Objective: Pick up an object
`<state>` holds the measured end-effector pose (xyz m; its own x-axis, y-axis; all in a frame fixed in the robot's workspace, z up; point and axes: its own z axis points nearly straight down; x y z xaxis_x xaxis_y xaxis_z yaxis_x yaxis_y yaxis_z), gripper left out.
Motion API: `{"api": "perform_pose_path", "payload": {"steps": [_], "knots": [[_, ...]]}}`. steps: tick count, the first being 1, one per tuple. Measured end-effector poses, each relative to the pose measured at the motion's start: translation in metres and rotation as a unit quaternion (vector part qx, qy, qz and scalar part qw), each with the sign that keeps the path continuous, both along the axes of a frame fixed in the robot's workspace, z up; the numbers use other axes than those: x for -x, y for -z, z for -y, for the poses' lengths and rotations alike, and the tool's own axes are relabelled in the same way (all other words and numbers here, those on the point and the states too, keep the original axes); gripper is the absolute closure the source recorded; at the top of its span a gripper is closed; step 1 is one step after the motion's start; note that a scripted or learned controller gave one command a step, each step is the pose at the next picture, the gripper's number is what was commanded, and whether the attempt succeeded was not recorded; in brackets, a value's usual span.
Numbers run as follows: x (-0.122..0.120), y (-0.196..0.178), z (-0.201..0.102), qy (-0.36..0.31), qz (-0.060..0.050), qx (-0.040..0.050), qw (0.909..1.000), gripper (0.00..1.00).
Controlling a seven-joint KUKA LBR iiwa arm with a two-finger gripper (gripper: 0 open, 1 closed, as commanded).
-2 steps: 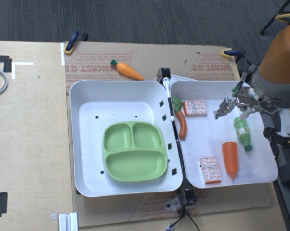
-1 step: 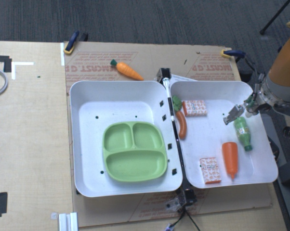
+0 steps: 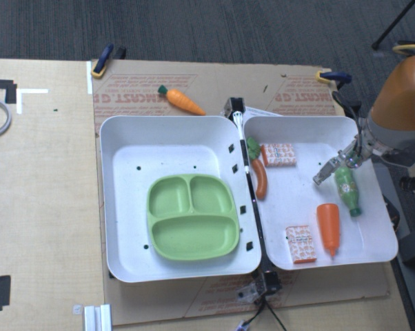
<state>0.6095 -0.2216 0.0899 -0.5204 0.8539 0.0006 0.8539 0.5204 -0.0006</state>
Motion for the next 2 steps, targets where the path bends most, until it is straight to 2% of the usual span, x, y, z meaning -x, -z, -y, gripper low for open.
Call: {"api": "perform_pose_path", "payload": {"steps": [1,2], "knots": [[-0.001,-0.007,0.000,0.001,0.000,0.0000,1.0000,1.00],[0.025,-0.097,-0.066,-0.141,0.000,0.0000,0.9900,1.00]]}}
